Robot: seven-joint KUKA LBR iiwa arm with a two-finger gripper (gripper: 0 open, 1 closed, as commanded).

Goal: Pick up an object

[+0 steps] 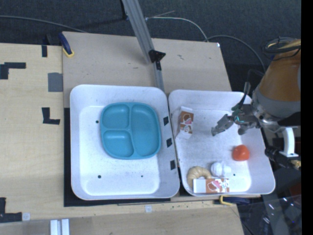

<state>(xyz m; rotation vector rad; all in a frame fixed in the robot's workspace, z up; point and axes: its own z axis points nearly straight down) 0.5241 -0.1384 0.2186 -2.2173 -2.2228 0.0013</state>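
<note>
Gripper (221, 126) fingers look spread, grasping nothing.
We count two cartons (186, 122) (211, 185), one tomato (240, 153), one croissant (197, 172), one tray (130, 130).

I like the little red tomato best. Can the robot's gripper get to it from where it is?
Probably yes. The gripper hangs over the right bin, just up and left of the red tomato. The tomato sits apart from the croissant and white ball, with bare floor around it, so nothing blocks the way down.
</note>
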